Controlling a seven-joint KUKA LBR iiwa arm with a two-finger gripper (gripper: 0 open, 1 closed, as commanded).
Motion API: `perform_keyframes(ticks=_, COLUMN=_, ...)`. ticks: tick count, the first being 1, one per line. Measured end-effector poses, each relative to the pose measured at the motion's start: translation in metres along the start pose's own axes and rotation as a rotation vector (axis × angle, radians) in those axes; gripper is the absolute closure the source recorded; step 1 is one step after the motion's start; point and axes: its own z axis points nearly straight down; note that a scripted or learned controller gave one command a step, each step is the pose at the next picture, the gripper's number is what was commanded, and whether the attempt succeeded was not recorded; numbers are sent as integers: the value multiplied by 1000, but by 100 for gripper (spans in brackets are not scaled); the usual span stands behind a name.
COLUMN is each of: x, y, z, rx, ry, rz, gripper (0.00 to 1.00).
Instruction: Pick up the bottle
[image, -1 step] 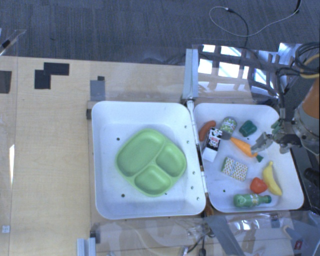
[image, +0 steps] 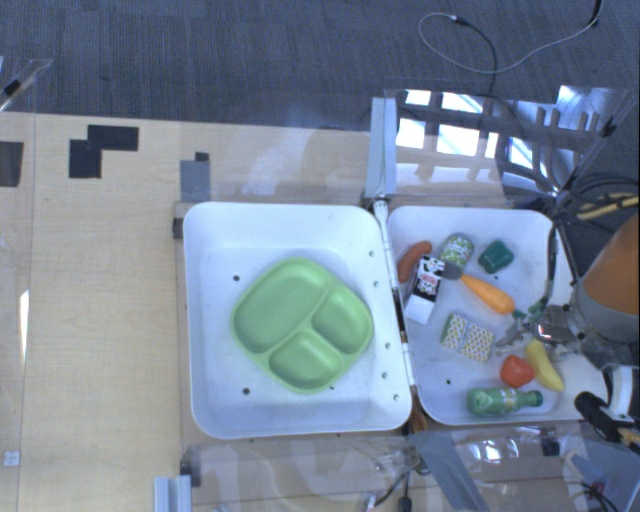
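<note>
Lowest in the frame, along the bottom rim of the right bin (image: 432, 405), the green bottle (image: 503, 401) lies on its side, neck pointing toward the right. It rests flat on the bin floor, so by the look of it the pick has not yet happened: nothing is lifted, and the whole grasp is left to do.

Just above the bottle sit a red tomato-like piece (image: 516, 371) and a yellow banana (image: 546, 365), the two close beside each other. Above those, at the right middle of the frame, the gripper (image: 533, 327) hangs over the bin, at the end of the arm (image: 612, 290) that comes in from the right edge. It stands up and slightly right of the bottle, near but apart from it, with the tomato and banana between the two. How wide it is set cannot be told, since the metalwork there is small and tangled; nothing is visibly held.

Further up lie a patterned sponge-like block (image: 468, 337), an orange carrot (image: 487, 293), a small black-and-white carton (image: 425, 282), a red sausage (image: 413, 259), a can (image: 456, 251) and a dark green piece (image: 495, 257).

In the left bin (image: 210, 300) rests a green divided plate (image: 303, 323).
</note>
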Motion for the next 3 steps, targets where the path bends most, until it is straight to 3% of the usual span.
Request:
perform_keyframes(ticks=1, x=55, y=-9, z=6, rx=-8, ry=-1, rz=185, gripper=0)
perform_keyframes(ticks=2, x=106, y=97, z=6, rx=-5, ry=-7, rz=256, gripper=0)
perform_keyframes(ticks=3, x=33, y=62, z=-80, rx=3, ry=-2, rz=414, gripper=0)
